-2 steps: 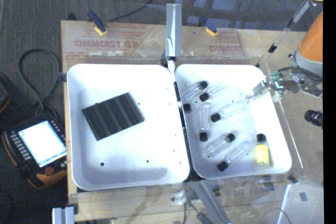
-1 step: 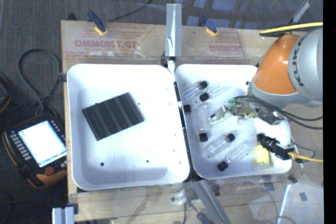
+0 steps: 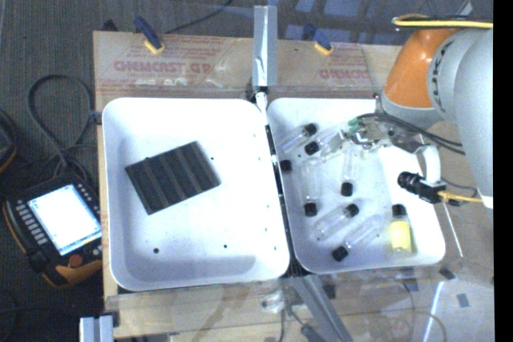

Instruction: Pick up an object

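Several clear vials with black caps lie scattered in the right bin (image 3: 437, 248), among them one at the upper left (image 3: 303, 134), one in the middle (image 3: 348, 176) and one near the front (image 3: 357, 240). A yellow vial (image 3: 399, 235) with a black cap lies at the front right. My gripper (image 3: 359, 134) is low over the bin's upper part, just right of a clear vial (image 3: 325, 146). I see nothing held in it.
The left bin (image 3: 120, 172) holds a black ribbed rack (image 3: 172, 176). A metal post (image 3: 263, 52) stands behind the seam between the bins. A black cable plug (image 3: 413, 183) hangs from the arm over the right bin. A pendant screen (image 3: 60, 220) lies off the bench at left.
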Motion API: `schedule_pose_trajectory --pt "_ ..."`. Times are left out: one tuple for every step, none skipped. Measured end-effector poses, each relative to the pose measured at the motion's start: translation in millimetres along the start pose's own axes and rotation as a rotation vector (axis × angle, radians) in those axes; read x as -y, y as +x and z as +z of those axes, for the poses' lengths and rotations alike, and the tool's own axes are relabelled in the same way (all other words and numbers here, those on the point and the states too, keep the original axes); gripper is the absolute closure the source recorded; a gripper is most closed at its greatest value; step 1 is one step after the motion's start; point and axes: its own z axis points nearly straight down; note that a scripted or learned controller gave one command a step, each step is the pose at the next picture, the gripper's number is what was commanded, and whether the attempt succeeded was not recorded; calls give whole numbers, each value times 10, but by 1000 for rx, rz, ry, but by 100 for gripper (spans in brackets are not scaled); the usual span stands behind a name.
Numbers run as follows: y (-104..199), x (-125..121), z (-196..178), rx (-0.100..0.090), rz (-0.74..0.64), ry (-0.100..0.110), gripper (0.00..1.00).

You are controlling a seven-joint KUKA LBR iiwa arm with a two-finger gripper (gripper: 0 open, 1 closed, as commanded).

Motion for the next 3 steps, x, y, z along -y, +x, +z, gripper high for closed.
schedule_pose_trajectory --pt "532 -106 136 6 -36 -12 0" --pt "533 -118 27 7 -38 -16 100" --pt "478 -575 -445 3 169 -1 100"
